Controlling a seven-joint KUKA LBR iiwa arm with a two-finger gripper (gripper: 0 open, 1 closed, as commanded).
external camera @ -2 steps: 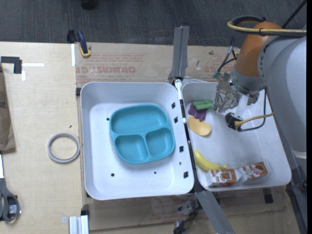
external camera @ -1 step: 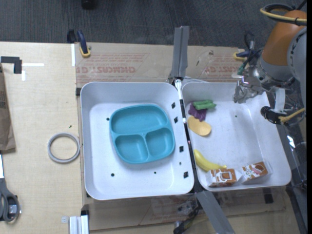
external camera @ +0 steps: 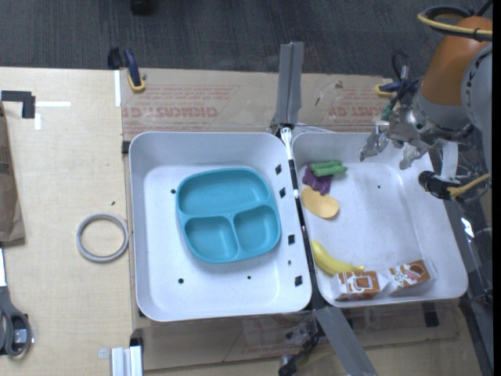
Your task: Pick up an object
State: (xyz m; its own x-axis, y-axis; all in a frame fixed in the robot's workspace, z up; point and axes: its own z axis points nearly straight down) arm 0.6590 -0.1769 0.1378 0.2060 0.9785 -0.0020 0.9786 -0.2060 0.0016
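Observation:
The right bin (external camera: pixel 407 218) holds a green piece (external camera: pixel 327 168), a purple piece (external camera: pixel 316 182), a flat yellow-orange piece (external camera: pixel 320 204), a yellow banana (external camera: pixel 335 262) and two small brown-and-white cartons (external camera: pixel 383 279) at the front. My gripper (external camera: pixel 388 149) hangs over the bin's far right corner, above the floor, with its two fingers spread apart and nothing between them. It is well to the right of the green piece.
The left bin (external camera: pixel 149 233) holds a blue divided plate (external camera: pixel 228 215). A grey ring (external camera: pixel 102 236) and scissors (external camera: pixel 14 329) lie on the bench to the left. A grey post (external camera: pixel 290 84) stands behind the bins' junction.

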